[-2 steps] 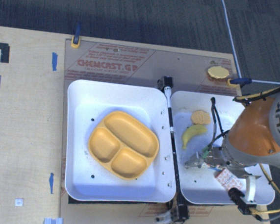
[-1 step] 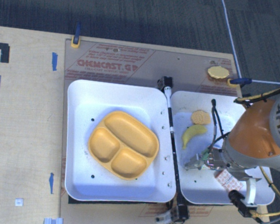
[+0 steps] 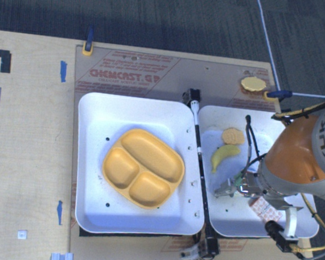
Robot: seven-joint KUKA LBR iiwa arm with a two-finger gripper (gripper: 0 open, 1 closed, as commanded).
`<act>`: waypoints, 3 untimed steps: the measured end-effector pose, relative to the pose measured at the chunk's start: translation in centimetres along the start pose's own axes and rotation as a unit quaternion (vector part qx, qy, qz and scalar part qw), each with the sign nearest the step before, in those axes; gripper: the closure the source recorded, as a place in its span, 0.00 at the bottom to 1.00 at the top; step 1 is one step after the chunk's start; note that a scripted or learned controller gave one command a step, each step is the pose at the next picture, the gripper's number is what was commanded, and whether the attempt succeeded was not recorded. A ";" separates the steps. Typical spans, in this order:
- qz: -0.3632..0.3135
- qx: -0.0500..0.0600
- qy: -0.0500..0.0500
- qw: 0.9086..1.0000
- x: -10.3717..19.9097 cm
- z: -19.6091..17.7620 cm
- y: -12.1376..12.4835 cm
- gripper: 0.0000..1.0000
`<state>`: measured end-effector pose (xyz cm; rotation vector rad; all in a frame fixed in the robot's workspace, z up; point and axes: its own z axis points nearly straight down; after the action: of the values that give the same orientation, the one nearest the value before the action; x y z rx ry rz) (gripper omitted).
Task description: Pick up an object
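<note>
Grey arm [image 3: 303, 157] over right bin [image 3: 307, 229], gripper [image 3: 228, 190] near banana [image 3: 224, 155], finger state impossible to tell

Both bins are plain white: the left bin [image 3: 92, 148] carries a mustard-yellow three-compartment tray [image 3: 143, 168], and the right bin [image 3: 307, 229] has a faint bluish tint on its floor. In that right bin lie a yellow-green banana [image 3: 224, 156], a tan round cracker [image 3: 233, 136] and a white packet with a red pattern [image 3: 266, 209]. Another tan round piece [image 3: 253, 84] sits on the brown board printed with red lettering [image 3: 156, 74]. The counter [image 3: 22, 159] is pale wood grain with blue tape marks and black corner marks. The arm [image 3: 297, 154] shows a broad orange band over grey.
</note>
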<state>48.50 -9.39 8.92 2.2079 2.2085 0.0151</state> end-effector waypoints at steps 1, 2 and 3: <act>0.000 0.000 0.000 1.000 0.0 0.0 0.0 0.00; 0.000 0.000 0.000 1.000 -0.1 0.0 0.0 0.00; 0.000 0.000 0.001 1.000 -0.1 0.0 0.0 0.00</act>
<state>48.46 -9.48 8.87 2.2080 2.2101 0.0156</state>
